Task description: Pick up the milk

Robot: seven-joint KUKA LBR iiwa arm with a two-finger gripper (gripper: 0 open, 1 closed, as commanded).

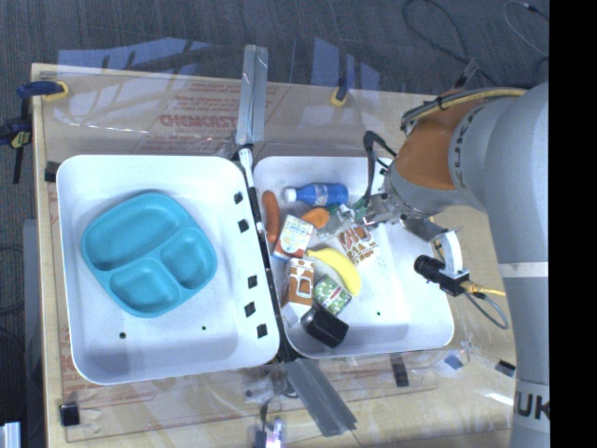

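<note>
Gripper (366, 211) low in right bin (410, 320); whether it holds anything, cannot tell. Milk (295, 237), small carton, lies left of it, beside carrot (271, 215) and banana (339, 267). Judged light, thin-walled, crushable; grip across flat sides, gently.

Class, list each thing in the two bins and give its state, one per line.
Blue three-compartment plastic tray: flat in the left bin.
Blue-capped bottle: lying on its side.
Small white milk carton: tipped over among the clutter.
Yellow banana: lying flat.
Gripper: low over the right bin.
</note>
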